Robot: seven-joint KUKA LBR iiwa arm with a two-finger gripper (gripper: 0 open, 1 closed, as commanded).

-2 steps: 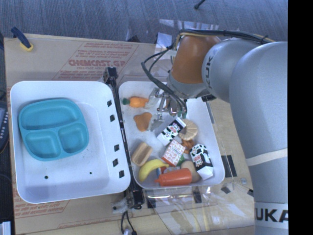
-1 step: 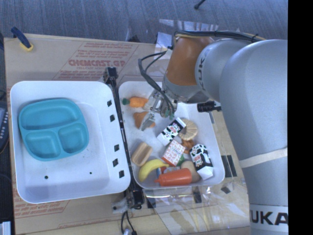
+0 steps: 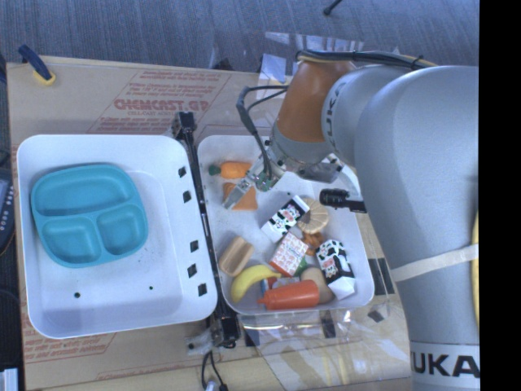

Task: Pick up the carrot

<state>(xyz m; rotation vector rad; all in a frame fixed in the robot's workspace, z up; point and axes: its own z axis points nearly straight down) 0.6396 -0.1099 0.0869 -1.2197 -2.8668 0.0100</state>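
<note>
My gripper [image 3: 244, 187] low in right bin [image 3: 358, 255] — fingers spread, nothing pinched — carrot [image 3: 234, 169] just beside.

A teal divided plate [image 3: 88, 213] sits in the white left bin [image 3: 49, 300]. In the right bin's [image 3: 365, 283] far corner lies an orange carrot [image 3: 236, 169]; near its front edge, a yellow banana [image 3: 251, 279], a red sausage [image 3: 291, 296], and black-and-white cow-patterned cartons [image 3: 283, 217].

Toys [image 3: 293, 255] crowd right bin's [image 3: 210, 218] front.
</note>
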